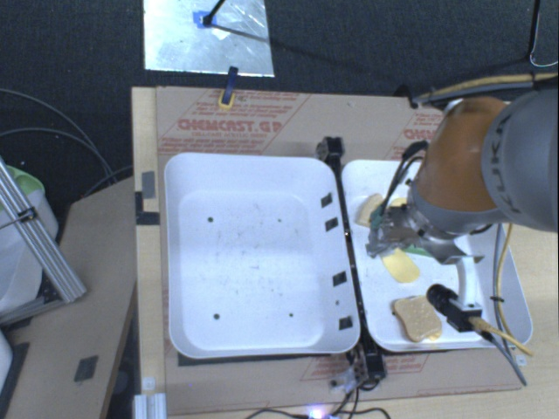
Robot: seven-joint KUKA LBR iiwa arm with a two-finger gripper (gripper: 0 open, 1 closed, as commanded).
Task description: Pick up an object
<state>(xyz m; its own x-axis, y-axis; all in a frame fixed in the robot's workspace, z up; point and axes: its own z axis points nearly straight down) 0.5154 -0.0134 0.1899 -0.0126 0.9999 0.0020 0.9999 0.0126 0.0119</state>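
Two bins fill mid-frame: the left bin [253, 260] and the right bin [381, 307]. In the right one lie three pieces: one toast [417, 318] lowest, one yellow piece [402, 267] and one pale piece [370, 206]. The gripper [381, 236] hangs between the last two (open or closed, I cannot tell).

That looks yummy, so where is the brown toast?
In the camera view, the brown toast lies at the bottom of the right bin, just below the yellow oval piece.
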